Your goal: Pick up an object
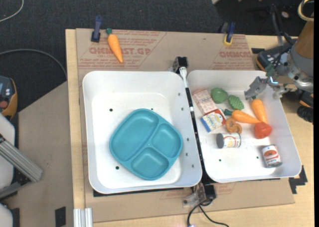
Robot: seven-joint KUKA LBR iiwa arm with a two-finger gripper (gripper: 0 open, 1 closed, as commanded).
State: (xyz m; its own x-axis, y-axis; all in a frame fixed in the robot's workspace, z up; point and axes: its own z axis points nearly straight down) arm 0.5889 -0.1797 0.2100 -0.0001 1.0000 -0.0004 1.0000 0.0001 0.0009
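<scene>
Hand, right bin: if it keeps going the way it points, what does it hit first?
The hand points down-left; likely the upper carrot just below it, or bare floor of the right bin. Height unclear.

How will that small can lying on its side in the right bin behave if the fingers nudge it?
The can lies on its side, so a push across its length will probably roll it. It looks rigid. The bagel sits close above, which may stop a roll that way.

Single fixed camera above bench [149, 44], looking down at a slant; both bins in frame, arm [299, 56] entering right.
</scene>
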